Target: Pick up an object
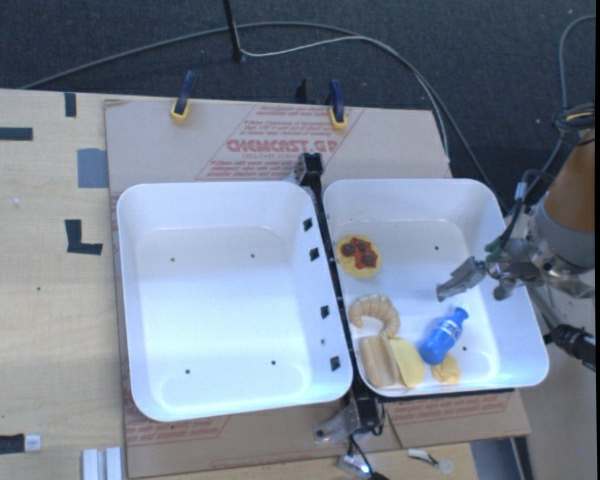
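My gripper [482,284] hangs over the right side of the right bin [410,200], reaching in from the right. It is open, with nothing between its fingers; one grey finger [459,279] points left. Just below it lies a blue bottle [443,335], tilted, apart from the fingers. A small round tart with red topping [360,255] sits near the divider. Along the bin's front lie a croissant [375,312], a tan bread roll [377,360], a yellow wedge [410,363] and a small yellow piece [446,370].
The left bin [140,268] stands beside the right one, with a black clamp strip [324,278] between them. Both rest on a cardboard sheet [270,138] held by blue-yellow clamps [184,98]. A cable [400,63] runs behind the bins.
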Motion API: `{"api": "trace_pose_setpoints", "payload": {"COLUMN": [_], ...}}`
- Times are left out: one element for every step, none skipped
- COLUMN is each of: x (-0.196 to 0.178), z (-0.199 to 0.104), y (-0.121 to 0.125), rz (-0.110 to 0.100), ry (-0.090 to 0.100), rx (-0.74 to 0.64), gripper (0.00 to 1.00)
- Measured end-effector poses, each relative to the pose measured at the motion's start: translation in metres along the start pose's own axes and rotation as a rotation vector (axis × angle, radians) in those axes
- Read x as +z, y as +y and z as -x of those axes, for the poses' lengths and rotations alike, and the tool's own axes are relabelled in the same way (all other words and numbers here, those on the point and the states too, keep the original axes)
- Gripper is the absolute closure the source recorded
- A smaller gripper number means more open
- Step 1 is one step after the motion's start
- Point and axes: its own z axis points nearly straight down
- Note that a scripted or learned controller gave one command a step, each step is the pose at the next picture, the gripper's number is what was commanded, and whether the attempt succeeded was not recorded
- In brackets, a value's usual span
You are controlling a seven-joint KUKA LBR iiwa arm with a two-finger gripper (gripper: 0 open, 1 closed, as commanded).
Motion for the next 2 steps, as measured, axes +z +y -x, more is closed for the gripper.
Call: {"api": "trace_pose_setpoints", "payload": {"x": [-0.002,0.056], "z": [0.000,-0.009], "y": [0.001,0.000], "rz": [0.005,0.000], "ry": [-0.001,0.000], "rx": [-0.001,-0.001], "gripper": [0.00,0.00]}}
